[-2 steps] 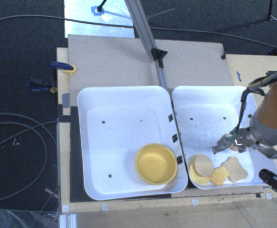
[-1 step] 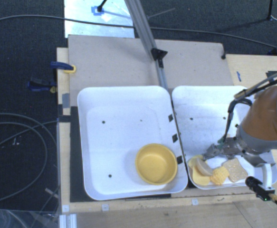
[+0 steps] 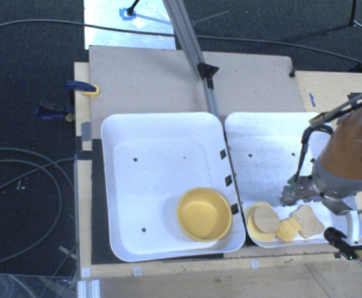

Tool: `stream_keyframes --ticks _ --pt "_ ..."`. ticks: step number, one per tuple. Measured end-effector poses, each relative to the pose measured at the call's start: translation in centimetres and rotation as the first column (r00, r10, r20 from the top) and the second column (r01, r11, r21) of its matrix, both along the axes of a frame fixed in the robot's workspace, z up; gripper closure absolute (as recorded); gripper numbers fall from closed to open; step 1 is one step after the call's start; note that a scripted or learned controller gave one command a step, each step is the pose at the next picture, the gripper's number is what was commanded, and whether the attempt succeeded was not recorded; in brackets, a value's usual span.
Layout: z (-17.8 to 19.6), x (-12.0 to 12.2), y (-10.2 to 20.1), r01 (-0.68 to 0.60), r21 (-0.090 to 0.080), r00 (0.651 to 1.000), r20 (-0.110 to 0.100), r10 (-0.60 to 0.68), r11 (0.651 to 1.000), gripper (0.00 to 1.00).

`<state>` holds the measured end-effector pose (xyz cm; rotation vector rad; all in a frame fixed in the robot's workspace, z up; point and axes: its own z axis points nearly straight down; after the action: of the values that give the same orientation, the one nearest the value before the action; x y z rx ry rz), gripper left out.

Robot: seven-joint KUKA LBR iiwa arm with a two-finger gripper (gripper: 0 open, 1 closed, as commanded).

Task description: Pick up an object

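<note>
My gripper (image 3: pixel 294 194) (open or shut, I cannot tell) may nudge the cracker (image 3: pixel 307 220) aside, missing

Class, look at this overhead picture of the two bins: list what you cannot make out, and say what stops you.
- Gripper, camera view: small, dark and blurred against the right bin; fingers unreadable.
- Arm: cut off by the right edge.
- Pale items in the right bin's near corner: too small and blurred to identify.
- Yellow bowl, left bin: contents unclear.
</note>
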<state>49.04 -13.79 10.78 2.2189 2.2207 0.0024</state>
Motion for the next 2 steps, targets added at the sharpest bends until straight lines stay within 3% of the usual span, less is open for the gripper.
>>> stream_keyframes --ticks 2 --pt "10.5 0.9 0.9 -0.004 -0.001 1.000 0.005 0.004 1.000 1.00"
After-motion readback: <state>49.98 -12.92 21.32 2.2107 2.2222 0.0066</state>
